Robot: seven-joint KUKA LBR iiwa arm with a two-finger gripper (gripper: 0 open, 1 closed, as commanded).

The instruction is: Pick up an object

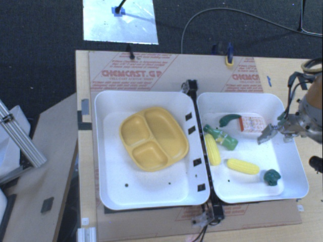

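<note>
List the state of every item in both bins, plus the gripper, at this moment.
yellow divided plate: flat, right way up, in the left bin.
corn cob: lying flat in the right bin.
second corn cob: lying beside the divider.
green bottle: on its side.
white packet: lying flat.
dark green piece: resting near the front corner.
gripper: above the right bin, holding nothing.
</note>
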